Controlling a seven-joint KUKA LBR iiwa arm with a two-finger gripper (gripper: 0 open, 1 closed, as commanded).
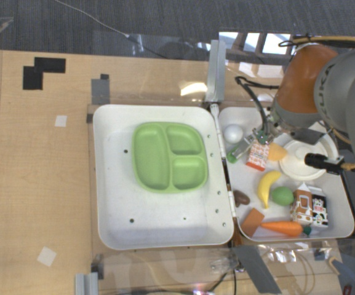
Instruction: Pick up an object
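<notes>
Two white bins, left bin [112,226] holding one green divided plate [169,156], right bin [344,226] crowded with one banana [266,187], one carrot [282,228], one white ball [233,133], two small cartons, gripper [264,134] low over red-and-white carton [258,155], finger state unclear, perhaps touching.

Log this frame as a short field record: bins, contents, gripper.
left bin: holds a green divided plate
right bin: white ball, red-and-white carton, banana, green ball, carrot, white plate
gripper: low over the right bin's far side, just above the carton
grasp: cannot tell
</notes>
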